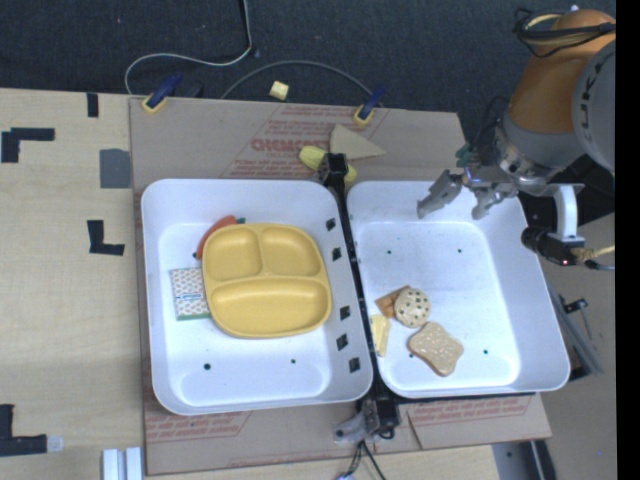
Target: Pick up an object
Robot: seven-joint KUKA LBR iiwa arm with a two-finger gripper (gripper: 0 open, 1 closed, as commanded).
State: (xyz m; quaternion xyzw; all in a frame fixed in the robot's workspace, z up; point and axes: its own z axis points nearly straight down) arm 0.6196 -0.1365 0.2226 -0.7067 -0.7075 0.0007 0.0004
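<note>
We see claw [462, 200] open, empty, above far edge of right bin [520, 268] — toast piece [436, 348], round cookie [411, 307] (touching, clustered) lie well apart, near corner. Risk, we judge — fingers straddle both, pinch neither, or nudge cluster against wall.

Place: robot lab / test cell.
Worktop [60, 268]: plywood w/ black tape marks, cardboard sheet [290, 138] clamped on.
Bins [160, 208]: two white trays, side by side.
Arm [560, 88]: industrial, grey/orange.
Cables [240, 28]: loose over dark carpet.
</note>
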